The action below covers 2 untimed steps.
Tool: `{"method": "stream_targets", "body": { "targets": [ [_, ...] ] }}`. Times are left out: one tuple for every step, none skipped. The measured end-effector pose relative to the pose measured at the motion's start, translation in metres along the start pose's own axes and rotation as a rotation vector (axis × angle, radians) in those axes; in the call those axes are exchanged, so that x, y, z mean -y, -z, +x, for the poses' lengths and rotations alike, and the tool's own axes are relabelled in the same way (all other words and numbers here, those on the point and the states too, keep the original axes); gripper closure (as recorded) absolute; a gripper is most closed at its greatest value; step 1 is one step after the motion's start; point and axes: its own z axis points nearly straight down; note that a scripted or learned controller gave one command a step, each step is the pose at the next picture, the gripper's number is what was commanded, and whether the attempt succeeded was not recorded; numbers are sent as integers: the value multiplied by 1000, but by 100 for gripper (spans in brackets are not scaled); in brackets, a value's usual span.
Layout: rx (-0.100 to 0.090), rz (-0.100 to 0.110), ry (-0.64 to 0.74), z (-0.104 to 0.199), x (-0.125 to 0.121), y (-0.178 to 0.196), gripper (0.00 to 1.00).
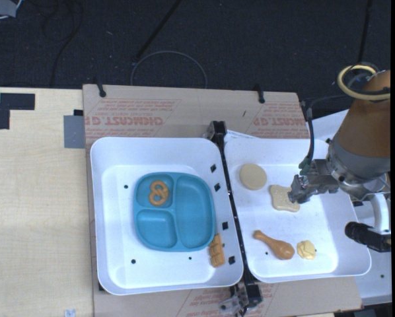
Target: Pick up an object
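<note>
Hovering low over the right-hand shallow white bin (346, 259), the pincer (299, 191) sits at the right edge of a pale cream, roughly square flat piece shaped like a slice of toast (281, 199), which looks like the thing it is set to pick up; whether the pincer is wide, narrow or already gripping that slice I cannot tell, since its tips blur into the slice's edge. The grey arm with its orange band (367, 127) leans in from the right of the slice, probably so the wrist can come down nearly straight. Just up and left of the slice lies one round beige disc (253, 176); below it lie one brown drumstick-shaped piece (275, 244) and one small yellow lump (306, 249). Farther left of the slice, the left-hand white bin (108, 157) holds one blue three-section tray (184, 210) with one orange pretzel (158, 192) in its upper-left section, and one orange-brown ridged piece (216, 251) rests just beside the tray's lower right corner. That makes two bins and six loose things.
</note>
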Motion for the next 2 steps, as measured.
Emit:
{"method": "stream_targets", "body": {
  "targets": [
    [-1, 0, 2, 54, 3, 6, 100],
    [0, 1, 2, 115, 5, 4, 100]
  ]
}}
